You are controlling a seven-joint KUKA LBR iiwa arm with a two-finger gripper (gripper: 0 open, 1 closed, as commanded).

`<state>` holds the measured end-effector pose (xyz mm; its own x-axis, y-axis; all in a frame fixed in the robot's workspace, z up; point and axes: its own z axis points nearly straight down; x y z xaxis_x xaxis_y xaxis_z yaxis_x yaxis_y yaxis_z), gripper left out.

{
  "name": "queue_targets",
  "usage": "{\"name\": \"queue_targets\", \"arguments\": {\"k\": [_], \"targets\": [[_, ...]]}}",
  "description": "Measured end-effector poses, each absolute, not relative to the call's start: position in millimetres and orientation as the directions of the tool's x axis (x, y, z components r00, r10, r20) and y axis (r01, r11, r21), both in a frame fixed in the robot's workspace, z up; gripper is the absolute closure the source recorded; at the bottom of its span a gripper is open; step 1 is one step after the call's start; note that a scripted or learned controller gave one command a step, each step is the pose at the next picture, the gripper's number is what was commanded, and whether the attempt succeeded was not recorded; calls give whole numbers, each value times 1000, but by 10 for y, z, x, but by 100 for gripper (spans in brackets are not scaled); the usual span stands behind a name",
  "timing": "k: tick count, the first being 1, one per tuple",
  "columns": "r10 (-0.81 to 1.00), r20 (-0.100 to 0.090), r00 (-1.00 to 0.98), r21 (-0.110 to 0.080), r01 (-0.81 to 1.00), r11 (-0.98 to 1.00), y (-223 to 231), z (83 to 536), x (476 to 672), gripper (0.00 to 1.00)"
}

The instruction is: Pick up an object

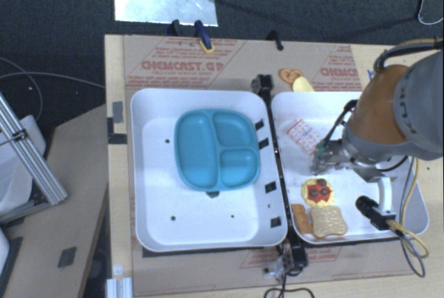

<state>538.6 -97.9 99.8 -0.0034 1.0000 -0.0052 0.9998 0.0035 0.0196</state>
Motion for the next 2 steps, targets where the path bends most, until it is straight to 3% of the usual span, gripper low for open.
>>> {"name": "queue_targets", "arguments": {"k": [1,2], "targets": [[1000,4,-11,6,1000,11,-237,1889,4863,100],[1000,6,-15,2,1000,15,966,2021,4862,100]]}}
